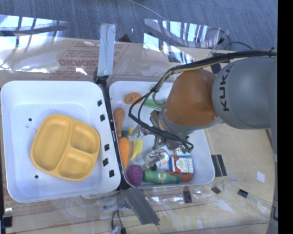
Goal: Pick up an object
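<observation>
Yellow tray (64,146): you see it in the left bin (10,130).
Gripper (158,156): lower centre, above toy food; grip state possibly hidden, cannot tell.

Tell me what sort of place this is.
Probably a robotics lab's pick-test bench, not a kitchen. A KUKA arm reaches over two white bins, toy food such as a carrot fills one, and taped cardboard lies behind.

The arm (244,94) is matte grey with white "KUKA" lettering, a glossy orange band (190,101) above the wrist, and black cables (185,67) looping over it.
</observation>
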You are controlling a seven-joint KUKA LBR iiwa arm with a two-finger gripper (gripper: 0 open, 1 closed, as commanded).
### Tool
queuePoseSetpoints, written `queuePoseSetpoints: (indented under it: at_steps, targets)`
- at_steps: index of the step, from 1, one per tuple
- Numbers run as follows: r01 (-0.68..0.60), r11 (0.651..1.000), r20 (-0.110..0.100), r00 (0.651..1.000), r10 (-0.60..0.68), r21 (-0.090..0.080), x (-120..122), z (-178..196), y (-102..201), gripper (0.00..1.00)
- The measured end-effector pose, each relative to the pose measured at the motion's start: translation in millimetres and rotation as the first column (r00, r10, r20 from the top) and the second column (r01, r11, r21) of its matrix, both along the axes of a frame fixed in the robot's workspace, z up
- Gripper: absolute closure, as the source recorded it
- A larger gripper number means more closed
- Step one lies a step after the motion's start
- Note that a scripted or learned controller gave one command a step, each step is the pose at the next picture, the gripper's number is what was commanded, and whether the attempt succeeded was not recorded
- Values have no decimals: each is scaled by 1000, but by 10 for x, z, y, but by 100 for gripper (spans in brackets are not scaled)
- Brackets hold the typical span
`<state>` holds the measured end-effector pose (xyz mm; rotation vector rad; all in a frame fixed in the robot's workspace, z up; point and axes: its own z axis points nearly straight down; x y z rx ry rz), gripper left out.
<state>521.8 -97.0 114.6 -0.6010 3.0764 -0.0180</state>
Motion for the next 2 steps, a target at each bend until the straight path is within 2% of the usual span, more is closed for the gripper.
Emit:
queuePoseSetpoints:
  at_steps: [1, 2]
  targets:
    - [91, 996, -4, 996, -91, 9, -75, -211, -557, 0]
    - [84, 996, -2, 996, -84, 10, -58, -107, -537, 100]
